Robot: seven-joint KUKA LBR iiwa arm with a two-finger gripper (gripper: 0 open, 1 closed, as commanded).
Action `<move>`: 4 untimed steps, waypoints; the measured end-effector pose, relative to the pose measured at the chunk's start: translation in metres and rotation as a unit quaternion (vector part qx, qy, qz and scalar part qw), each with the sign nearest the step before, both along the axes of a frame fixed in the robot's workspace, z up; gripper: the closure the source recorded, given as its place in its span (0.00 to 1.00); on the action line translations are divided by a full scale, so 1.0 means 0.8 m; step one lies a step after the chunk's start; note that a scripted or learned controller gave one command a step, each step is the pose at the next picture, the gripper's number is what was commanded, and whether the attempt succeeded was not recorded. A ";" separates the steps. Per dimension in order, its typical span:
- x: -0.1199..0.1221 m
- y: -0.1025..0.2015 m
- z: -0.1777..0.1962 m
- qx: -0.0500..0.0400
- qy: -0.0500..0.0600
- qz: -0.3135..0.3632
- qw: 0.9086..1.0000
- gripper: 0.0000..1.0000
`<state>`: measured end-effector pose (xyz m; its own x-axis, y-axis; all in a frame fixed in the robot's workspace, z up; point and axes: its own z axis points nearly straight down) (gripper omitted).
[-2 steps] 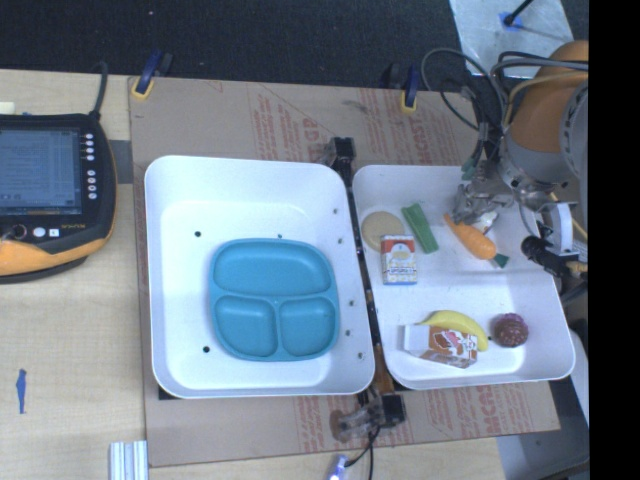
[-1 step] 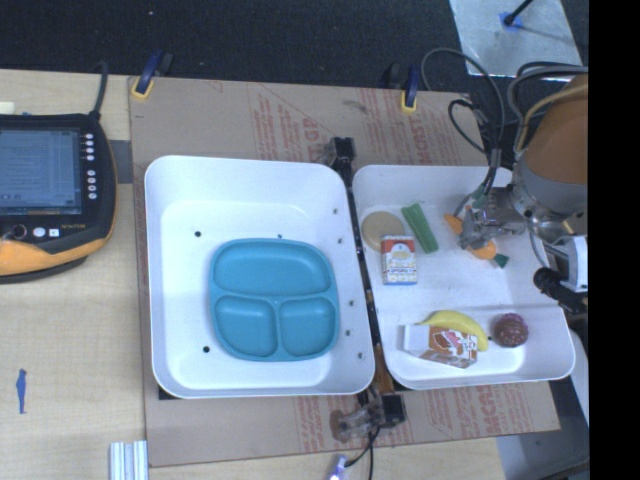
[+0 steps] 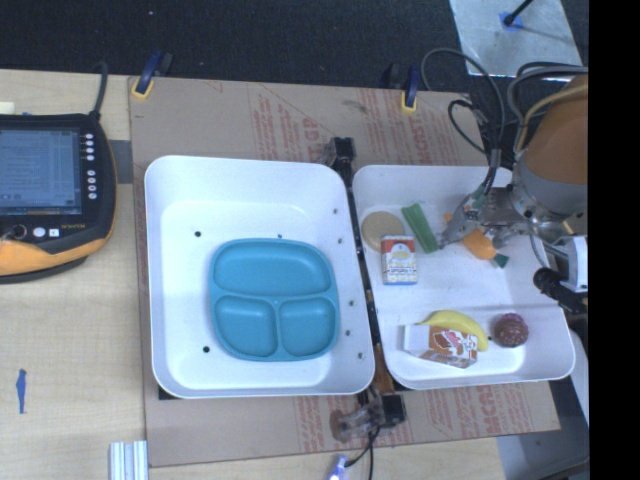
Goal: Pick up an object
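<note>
The hand point(image 3: 478, 223) hung low over the far right of the right bin point(image 3: 560, 368), and right at its tip, a shade to the near right, lay a small orange piece point(image 3: 482, 247) (its long axis too hidden to call), the hand's state impossible to tell.

left bin point(image 3: 170, 268): divided plate point(image 3: 273, 298); right bin point(image 3: 545, 363): banana point(image 3: 455, 323), carton point(image 3: 399, 260), perhaps a disc point(image 3: 381, 228)
</note>
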<state>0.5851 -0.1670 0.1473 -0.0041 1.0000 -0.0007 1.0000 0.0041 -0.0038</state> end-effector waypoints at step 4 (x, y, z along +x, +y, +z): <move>0.090 0.076 0.028 0.001 -0.001 0.000 1.000 1.00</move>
<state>0.6568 -0.1060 0.1694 -0.0050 1.0000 0.0009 1.0000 0.0050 -0.0012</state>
